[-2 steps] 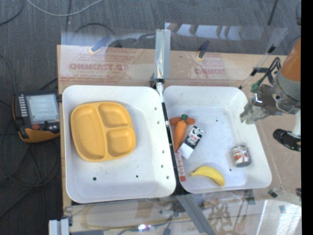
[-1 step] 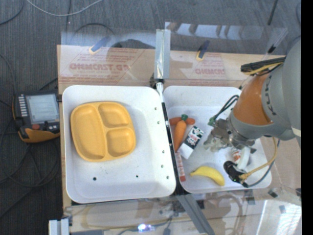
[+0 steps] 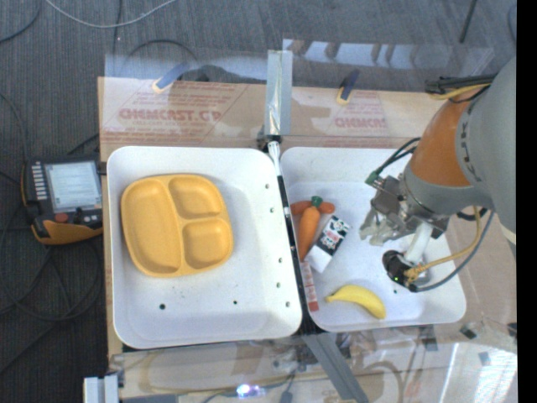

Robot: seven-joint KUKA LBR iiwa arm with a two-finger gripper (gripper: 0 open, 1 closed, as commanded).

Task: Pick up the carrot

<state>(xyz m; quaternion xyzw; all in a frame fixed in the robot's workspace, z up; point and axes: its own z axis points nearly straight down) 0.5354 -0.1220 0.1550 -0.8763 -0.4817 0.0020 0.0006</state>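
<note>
Across the bench (image 3: 185, 112), two white bins side by side, touching along their inner walls.

In the left bin (image 3: 252, 309), toward its left edge and nearer the far edge than the near one: a yellow tray (image 3: 176, 223) with three compartments, lying flat.

Over the right bin (image 3: 352, 175), coming in across its right edge: the arm (image 3: 453, 154), grey with an orange band, bent down toward the bin floor.

Below the arm's wrist, over the right half of the right bin, about midway between far and near edges: the gripper (image 3: 379, 229), hanging above bare floor, with nothing seen in it. Jaws: cannot tell whether wide or narrow from this slant.

Near the right bin's near edge, about mid-width: a banana (image 3: 358, 300), lying flat, its curve opening toward the near edge.

Close to the right bin's left wall, about midway along it: the carrot (image 3: 309, 225), lying on the floor, green top toward the far edge, well apart from the gripper.

Just beside the carrot, on its right and touching or nearly so: a small black-and-white carton (image 3: 334, 235), lying tilted between carrot and gripper.
</note>
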